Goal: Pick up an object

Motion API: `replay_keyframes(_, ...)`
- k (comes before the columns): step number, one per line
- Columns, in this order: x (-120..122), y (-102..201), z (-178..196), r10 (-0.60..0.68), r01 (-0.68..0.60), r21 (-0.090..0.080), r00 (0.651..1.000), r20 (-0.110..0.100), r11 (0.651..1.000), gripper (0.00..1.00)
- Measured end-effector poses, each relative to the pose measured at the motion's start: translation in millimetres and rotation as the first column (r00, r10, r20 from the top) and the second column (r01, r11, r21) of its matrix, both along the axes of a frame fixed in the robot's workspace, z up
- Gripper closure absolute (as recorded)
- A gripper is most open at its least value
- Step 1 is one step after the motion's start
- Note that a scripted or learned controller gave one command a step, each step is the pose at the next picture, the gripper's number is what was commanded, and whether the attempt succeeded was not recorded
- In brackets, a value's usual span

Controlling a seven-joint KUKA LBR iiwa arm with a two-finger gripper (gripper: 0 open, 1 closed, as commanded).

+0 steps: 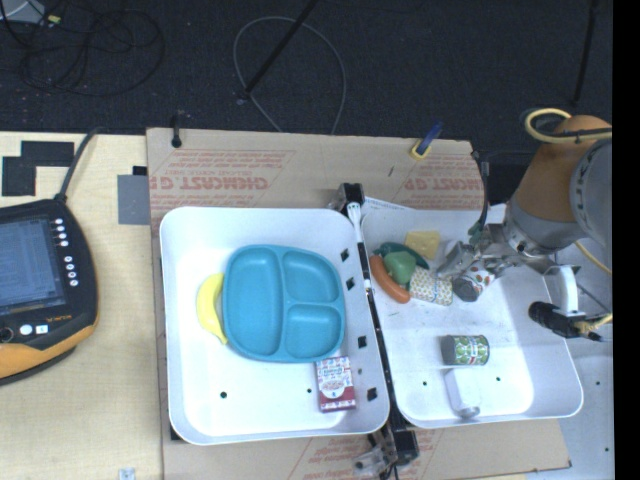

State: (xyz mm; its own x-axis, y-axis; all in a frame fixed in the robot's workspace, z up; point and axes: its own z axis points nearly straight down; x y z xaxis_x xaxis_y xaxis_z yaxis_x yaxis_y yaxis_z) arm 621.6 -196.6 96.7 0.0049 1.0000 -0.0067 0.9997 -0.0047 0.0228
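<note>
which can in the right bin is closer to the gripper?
The silver can, touching the gripper near the bin's top. The green can lies on its side lower down, apart from it.

Handheld control tablet [40,288] at far left; dark cables [290,58] behind bench; cardboard sheet [300,173] under bins

A brown cardboard sheet [300,173] with red print covers the pale tabletop [80,408]; behind the cardboard lies a dark carpeted floor [420,48] strewn with black cables [290,43]; left of the cardboard rests a teach pendant [40,288] with a lit screen.
</note>
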Motion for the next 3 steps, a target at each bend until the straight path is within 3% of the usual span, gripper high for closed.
replay_keyframes(1,0.7,1.9,10.6,0.003,-0.003,0.008,1.000,-0.006,1.000,1.00)
replay_keyframes(2,0.3,2.1,9.4,0.003,-0.003,0.008,1.000,-0.008,1.000,0.00)
replay_keyframes(3,-23.7,28.5,-1.3,0.003,-0.003,0.000,1.000,-0.002,1.000,0.00)
